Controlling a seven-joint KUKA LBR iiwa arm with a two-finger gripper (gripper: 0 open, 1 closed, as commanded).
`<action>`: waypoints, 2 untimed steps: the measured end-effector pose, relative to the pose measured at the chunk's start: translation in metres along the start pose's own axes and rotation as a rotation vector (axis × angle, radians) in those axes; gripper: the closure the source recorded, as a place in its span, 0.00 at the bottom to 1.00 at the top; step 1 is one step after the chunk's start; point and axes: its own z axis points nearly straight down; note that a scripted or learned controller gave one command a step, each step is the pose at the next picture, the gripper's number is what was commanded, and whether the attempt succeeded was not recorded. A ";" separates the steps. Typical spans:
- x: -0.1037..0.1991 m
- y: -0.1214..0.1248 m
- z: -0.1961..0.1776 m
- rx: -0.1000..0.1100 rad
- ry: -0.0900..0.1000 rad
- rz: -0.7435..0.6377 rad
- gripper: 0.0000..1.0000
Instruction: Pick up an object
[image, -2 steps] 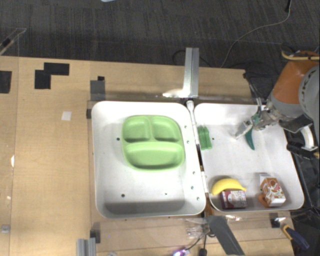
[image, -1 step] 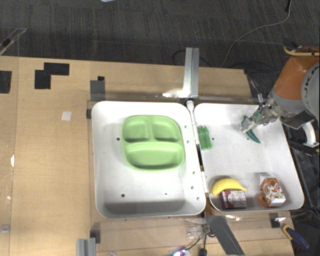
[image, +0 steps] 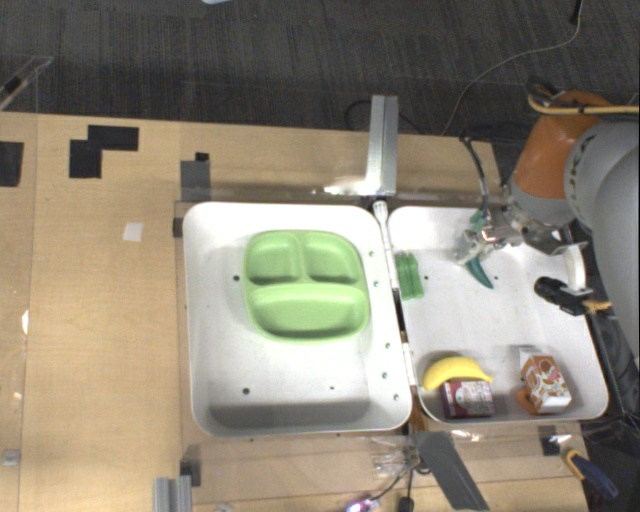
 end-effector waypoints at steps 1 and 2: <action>0.018 0.013 -0.102 -0.005 0.001 0.022 1.00; 0.093 0.009 -0.110 -0.002 0.003 0.095 1.00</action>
